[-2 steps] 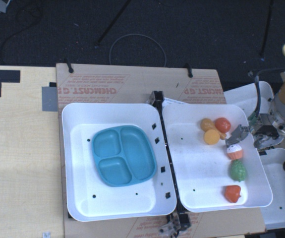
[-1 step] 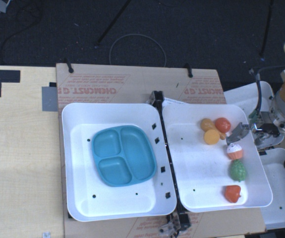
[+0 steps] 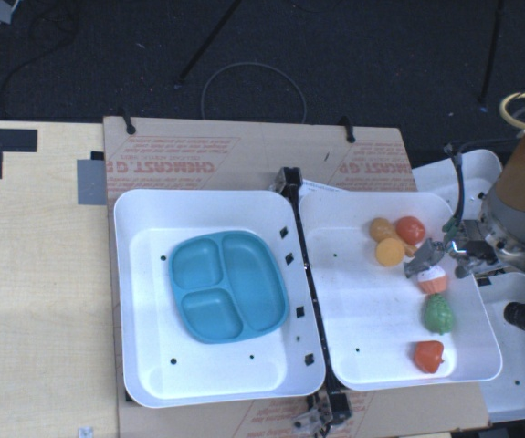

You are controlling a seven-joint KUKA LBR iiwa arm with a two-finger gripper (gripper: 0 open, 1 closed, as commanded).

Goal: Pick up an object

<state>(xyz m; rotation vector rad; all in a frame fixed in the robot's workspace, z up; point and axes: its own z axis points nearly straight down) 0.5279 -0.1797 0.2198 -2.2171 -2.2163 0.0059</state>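
Hovering low over the cupcake toy in the right bin, near its right wall: gripper, spread wide, grasping nothing. Likely light, hard, slick plastic; best pinched across the ribbed base, not the rounded top.

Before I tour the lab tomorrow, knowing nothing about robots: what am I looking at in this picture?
One camera looks down at a slant on a bench with two shallow white bins. The left bin holds a blue divided plate. The right bin holds small toy foods: an orange ball, a red ball, a green piece and a red piece. The grey arm reaches in from the right; its gripper hangs over a white-and-orange piece. Nothing visibly sits between its fingers.
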